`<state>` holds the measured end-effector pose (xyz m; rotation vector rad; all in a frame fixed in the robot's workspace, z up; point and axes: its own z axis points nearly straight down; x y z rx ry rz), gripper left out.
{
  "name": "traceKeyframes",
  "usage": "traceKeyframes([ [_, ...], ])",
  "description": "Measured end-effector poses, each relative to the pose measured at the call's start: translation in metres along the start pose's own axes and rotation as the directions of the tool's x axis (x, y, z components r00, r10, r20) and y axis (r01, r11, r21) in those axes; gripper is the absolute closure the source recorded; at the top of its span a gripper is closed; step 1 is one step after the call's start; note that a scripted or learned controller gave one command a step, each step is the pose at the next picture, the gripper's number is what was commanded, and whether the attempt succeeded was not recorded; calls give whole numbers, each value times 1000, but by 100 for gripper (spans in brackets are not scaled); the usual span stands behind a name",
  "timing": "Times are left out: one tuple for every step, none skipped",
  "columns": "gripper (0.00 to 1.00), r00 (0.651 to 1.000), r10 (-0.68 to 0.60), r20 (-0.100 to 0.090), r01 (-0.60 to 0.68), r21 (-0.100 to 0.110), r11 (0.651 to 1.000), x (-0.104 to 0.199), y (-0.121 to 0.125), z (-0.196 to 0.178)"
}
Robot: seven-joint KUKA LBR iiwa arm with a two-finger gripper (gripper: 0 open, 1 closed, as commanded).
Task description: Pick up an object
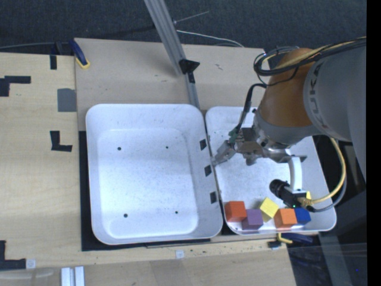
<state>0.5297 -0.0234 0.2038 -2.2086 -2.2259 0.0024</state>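
Observation:
Several small blocks lie along the near edge of the right bin (229,121): an orange-red block (236,210), a purple block (254,218), a yellow block (269,207), an orange block (286,217) and a blue block (302,215). My gripper (229,151) hangs over the left part of the right bin, close to the divider between the bins. It is well above and behind the blocks. Nothing shows between its fingers (222,154), which look close together.
The left bin (101,121) stands beside the right one. A slanted metal rail (166,25) crosses the bench behind the bins. A black cylinder (281,190) and cables hang off the arm over the right bin.

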Motion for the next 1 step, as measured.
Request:
traceKeyframes([
  [0,1000,-1,1,1,-5,1000,62,56,13],
])
